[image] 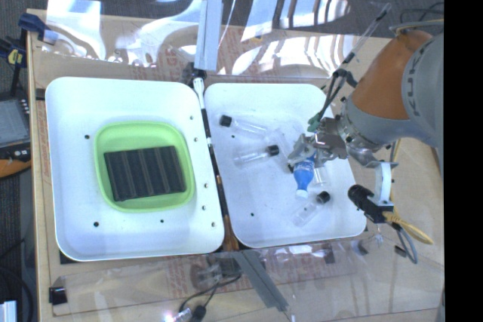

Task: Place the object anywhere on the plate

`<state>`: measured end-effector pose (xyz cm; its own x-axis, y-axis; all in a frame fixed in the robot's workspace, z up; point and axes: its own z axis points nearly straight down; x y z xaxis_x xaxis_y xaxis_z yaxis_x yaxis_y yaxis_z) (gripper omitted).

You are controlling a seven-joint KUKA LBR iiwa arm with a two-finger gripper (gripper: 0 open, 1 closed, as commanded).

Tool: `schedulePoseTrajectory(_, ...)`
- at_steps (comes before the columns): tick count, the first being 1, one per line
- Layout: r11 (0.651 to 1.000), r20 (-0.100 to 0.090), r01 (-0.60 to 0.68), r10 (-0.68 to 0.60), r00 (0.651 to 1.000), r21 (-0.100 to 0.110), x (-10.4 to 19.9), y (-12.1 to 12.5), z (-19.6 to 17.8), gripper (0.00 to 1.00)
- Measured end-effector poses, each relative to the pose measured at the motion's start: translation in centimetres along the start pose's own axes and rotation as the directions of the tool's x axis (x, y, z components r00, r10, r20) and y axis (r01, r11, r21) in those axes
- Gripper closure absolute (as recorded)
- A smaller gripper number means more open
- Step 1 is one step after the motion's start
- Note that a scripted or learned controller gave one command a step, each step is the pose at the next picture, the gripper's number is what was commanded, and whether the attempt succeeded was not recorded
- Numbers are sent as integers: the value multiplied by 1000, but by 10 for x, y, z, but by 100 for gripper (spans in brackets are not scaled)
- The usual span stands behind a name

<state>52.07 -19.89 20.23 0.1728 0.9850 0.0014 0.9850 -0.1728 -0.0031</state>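
A green plate (104,151) sits in the left bin (68,109), with a dark ribbed slab (143,170) lying across its middle. In the right bin (249,226), a small blue bottle (303,178) with a white tip lies near the bin's right side. My gripper (305,157) hangs directly over the bottle's upper end, touching or nearly touching it. Whether it grips the bottle is hidden by the wrist.
Three clear vials with black caps lie in the right bin: one at the upper left (240,124), one in the middle (256,155), one near the front right (309,210). The grey and orange arm (392,94) covers the bin's right edge.
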Motion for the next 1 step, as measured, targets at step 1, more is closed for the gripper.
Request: schedulePoseTrajectory(1,1000,0,0,0,1000,0,0,0,0,0)
